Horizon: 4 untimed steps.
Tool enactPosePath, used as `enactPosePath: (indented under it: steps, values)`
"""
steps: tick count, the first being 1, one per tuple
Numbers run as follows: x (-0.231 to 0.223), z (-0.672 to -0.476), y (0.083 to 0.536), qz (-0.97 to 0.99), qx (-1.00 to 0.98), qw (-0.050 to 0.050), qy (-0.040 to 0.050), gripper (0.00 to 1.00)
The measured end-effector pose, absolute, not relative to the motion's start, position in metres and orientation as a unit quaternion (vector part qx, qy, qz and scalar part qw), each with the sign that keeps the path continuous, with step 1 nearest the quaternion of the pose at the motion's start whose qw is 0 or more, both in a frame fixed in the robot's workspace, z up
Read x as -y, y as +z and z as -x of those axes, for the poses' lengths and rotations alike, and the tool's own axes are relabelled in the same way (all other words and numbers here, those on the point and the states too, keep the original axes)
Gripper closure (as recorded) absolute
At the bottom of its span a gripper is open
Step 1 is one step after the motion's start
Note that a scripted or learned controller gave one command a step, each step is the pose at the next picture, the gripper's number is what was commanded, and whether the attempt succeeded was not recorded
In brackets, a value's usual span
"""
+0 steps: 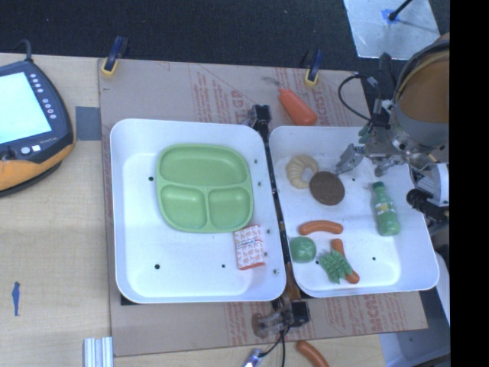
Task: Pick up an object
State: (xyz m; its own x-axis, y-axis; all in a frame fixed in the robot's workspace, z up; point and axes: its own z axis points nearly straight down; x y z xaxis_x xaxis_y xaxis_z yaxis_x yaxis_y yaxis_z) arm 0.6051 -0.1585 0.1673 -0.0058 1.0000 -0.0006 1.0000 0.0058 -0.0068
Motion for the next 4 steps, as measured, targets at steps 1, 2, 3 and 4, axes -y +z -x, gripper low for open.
enactPosePath:
  steps: [1, 2, 3, 4]
  values:
    - [0.142, -0.575, 0.091, 0.705, 0.709, 0.002, 0.0023, 0.00]
    - [0.115, -0.601, 0.095, 0.705, 0.710, 0.001, 0.0016, 0.00]
    - [0.116, -0.602, 0.106, 0.704, 0.710, 0.000, 0.0014, 1.00]
    - [0.171, -0.531, 0.108, 0.706, 0.708, 0.001, 0.0023, 1.00]
